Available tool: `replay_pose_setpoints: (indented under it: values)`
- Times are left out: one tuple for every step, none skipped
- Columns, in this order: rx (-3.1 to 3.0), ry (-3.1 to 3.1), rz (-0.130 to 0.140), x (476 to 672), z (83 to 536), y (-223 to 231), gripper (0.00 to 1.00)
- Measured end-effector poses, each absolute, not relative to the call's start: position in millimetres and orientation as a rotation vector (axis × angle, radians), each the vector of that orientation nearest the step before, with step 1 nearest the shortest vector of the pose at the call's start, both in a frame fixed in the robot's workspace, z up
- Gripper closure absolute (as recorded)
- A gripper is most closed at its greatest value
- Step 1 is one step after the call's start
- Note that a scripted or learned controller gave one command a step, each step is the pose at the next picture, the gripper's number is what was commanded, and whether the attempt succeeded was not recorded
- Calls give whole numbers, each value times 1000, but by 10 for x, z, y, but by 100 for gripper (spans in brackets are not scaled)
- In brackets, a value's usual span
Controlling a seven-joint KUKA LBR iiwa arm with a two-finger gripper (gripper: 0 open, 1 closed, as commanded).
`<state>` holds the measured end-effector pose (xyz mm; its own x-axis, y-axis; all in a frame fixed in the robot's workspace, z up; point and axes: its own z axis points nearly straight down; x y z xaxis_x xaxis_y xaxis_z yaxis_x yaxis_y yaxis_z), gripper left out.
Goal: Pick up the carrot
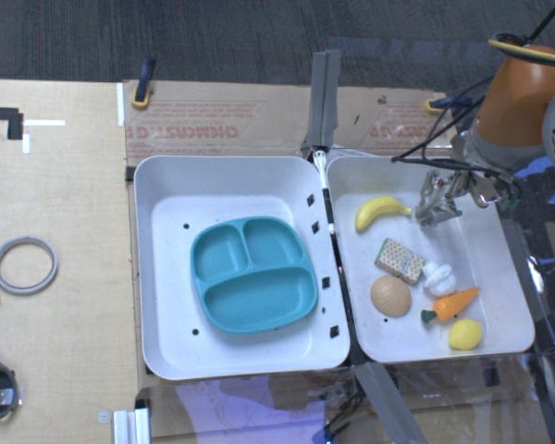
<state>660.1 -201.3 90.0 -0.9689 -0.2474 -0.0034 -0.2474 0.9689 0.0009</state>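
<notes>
The orange carrot (454, 303) with a green stub lies in the right bin (513, 266), near its front right, pointing up to the right. A yellow lemon (465, 335) touches it just in front. My gripper (437, 208) hangs over the back of the same bin, well behind the carrot and just right of a banana (381, 213). Nothing shows between its fingers.
A tan egg-like ball (390, 296), a speckled sponge block (400, 260) and a small white piece (437, 275) lie left of the carrot. The left bin (157, 248) holds a blue divided plate (254, 274). A tape ring (22, 265) lies on the bench at left.
</notes>
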Motion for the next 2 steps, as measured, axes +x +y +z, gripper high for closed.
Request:
replay_pose_setpoints:
  values:
    - [-376, 3117, 2, 6515, 2411, -2217, 100]
    - [-486, 3101, 1, 6601, 905, -2014, 100]
